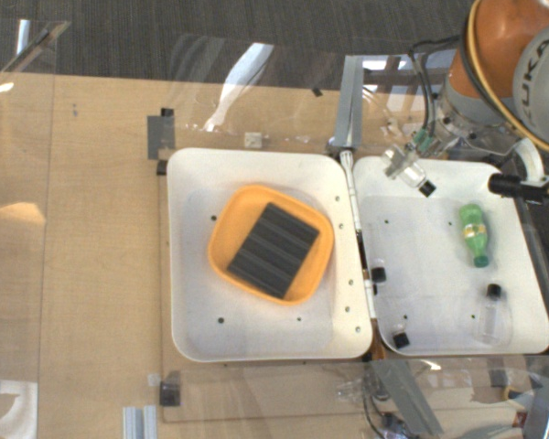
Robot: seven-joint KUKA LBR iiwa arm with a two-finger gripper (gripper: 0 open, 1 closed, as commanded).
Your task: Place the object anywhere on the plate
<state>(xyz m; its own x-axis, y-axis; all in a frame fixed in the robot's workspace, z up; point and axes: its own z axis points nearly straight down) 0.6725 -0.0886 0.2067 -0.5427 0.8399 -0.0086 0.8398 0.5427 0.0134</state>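
While the tool (410, 161) hangs over the right bin (439, 318), grip state unclear, green bottle (474, 232) lying nearby

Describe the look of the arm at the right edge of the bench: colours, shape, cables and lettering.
The arm shows a rounded, glossy orange band over a grey housing, with part of dark "KUKA" lettering along its side. Dark cables loop beside it. Below hang small metallic fittings with a green part, near the right bin.

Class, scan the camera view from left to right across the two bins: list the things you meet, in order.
Left white bin → orange plate with the dark ribbed block on it → right white bin → green bottle, lying near the right side.
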